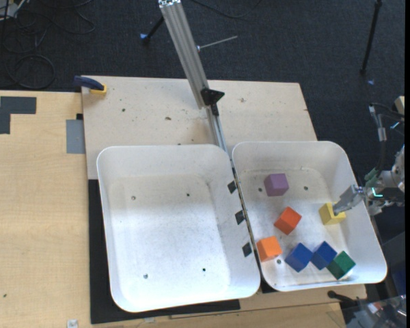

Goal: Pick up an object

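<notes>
I see the gripper point(343, 206) reaching in over the right bin point(342, 157) from the right, its tip at the yellow block point(330, 214); most of the arm is cut off past the rim, and I cannot tell whether it grips. That block sits near the bin's right wall, turned cornerwise, with no clear long axis. The green block point(342, 264) lies in the near right corner, touching a blue block point(323, 254).
</notes>
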`<state>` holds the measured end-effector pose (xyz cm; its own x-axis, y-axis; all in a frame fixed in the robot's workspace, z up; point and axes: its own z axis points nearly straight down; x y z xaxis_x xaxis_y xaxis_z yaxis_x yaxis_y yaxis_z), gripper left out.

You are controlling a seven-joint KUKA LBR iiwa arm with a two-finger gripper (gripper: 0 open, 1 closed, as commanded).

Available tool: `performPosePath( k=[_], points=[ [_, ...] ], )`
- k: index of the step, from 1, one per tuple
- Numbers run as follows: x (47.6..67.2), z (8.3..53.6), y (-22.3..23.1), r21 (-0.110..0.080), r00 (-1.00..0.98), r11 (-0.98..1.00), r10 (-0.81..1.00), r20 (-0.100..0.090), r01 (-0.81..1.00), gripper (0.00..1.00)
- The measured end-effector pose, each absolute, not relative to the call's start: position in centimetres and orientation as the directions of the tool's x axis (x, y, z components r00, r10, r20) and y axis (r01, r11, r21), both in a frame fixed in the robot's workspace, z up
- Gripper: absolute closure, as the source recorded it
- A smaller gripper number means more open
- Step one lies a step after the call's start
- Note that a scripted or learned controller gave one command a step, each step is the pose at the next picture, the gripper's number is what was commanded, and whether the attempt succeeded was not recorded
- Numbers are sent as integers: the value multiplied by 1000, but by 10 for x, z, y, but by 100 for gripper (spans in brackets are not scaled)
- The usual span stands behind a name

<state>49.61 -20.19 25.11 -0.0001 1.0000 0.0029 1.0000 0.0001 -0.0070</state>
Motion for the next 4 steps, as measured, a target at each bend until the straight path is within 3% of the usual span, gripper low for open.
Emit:
performPosePath(
  k=[1,2,4],
  points=[
    [496,253,-203,-3,1,-1,1000,2,1000,0],
    [505,200,-199,-8,0,0,1000,3,1000,0],
    [502,96,-187,-9,1,-1,1000,4,1000,0]
  ],
)
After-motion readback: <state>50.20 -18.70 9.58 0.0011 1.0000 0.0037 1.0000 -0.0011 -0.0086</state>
